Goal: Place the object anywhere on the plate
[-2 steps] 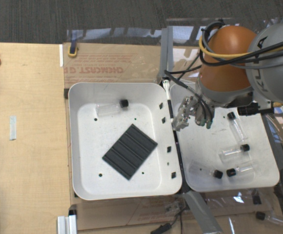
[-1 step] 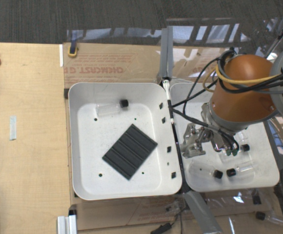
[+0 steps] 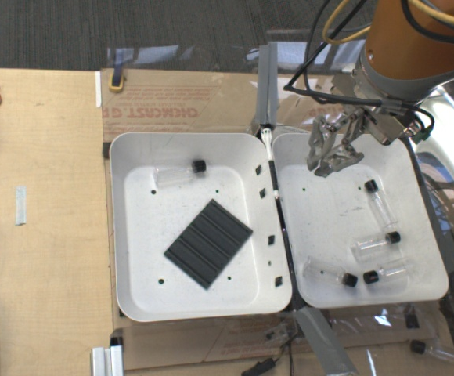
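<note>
A dark ribbed rectangular plate [image 3: 209,243] lies tilted in the middle of the left bin [image 3: 125,233]. Behind it in that bin rests a clear vial with a black cap [image 3: 178,174]. Several more clear, black-capped vials lie in the right bin [image 3: 321,210]: one near the middle right [image 3: 376,200], another below it [image 3: 374,245], and two along the front [image 3: 326,273] [image 3: 387,274]. My gripper [image 3: 333,157] hangs over the back left part of the right bin, well apart from the vials. I see no vial at its tip.
A raised divider with black clips [image 3: 275,202] separates the two bins. Cardboard [image 3: 180,108] lies behind the left bin, a wooden bench top [image 3: 39,210] to the left. The arm's cables [image 3: 329,53] loop above the right bin's back edge.
</note>
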`<state>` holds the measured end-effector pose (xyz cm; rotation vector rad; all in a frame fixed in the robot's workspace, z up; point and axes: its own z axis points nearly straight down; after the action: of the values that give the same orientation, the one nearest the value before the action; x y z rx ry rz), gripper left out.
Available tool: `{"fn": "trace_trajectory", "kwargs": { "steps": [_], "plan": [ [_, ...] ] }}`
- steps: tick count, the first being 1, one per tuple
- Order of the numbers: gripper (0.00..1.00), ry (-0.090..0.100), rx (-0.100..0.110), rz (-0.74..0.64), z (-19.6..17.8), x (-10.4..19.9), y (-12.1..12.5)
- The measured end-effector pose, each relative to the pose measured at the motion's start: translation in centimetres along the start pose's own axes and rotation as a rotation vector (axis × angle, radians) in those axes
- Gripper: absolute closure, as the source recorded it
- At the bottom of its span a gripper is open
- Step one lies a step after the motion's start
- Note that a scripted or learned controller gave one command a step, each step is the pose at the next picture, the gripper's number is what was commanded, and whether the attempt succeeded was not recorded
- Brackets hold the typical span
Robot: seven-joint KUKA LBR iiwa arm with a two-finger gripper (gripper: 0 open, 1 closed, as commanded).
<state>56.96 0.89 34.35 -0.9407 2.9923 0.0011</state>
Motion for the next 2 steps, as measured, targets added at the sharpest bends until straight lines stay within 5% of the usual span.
{"fn": "trace_trajectory", "kwargs": {
  "steps": [1,2],
  "plan": [
    [1.00,0.003,-0.004,-0.433,10.2,2.7,4.7],
    [1.00,0.000,-0.004,-0.776,11.9,-4.4,4.0]
  ]
}}
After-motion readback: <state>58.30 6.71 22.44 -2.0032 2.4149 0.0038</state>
